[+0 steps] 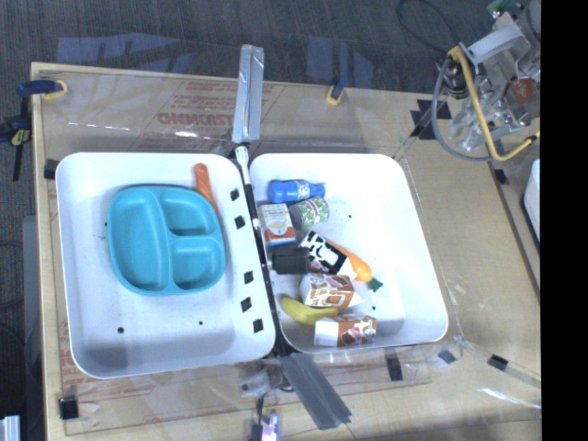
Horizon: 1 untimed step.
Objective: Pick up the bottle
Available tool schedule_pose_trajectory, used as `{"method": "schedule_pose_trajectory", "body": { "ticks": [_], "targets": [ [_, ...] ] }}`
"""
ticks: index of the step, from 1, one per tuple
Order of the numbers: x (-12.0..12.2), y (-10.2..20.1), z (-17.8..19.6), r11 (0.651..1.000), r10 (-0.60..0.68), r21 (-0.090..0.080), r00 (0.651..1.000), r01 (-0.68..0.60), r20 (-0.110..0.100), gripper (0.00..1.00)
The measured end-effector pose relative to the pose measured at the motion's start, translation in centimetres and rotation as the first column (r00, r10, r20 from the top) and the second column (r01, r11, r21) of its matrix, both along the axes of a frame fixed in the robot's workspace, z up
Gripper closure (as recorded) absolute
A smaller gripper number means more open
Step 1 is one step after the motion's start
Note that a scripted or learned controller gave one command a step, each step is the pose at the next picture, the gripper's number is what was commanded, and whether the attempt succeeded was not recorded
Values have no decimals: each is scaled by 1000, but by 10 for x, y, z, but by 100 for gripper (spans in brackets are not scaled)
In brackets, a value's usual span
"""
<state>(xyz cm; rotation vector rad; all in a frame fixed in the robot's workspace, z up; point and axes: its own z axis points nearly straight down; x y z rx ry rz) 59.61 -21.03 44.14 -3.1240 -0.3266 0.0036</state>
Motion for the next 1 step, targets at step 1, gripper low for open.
{"method": "schedule_pose_trajectory", "body": {
  "ticks": [1],
  "targets": [
    [2, 2, 0, 1000, 13, 1, 1000, -13, 1, 100]
  ]
}}
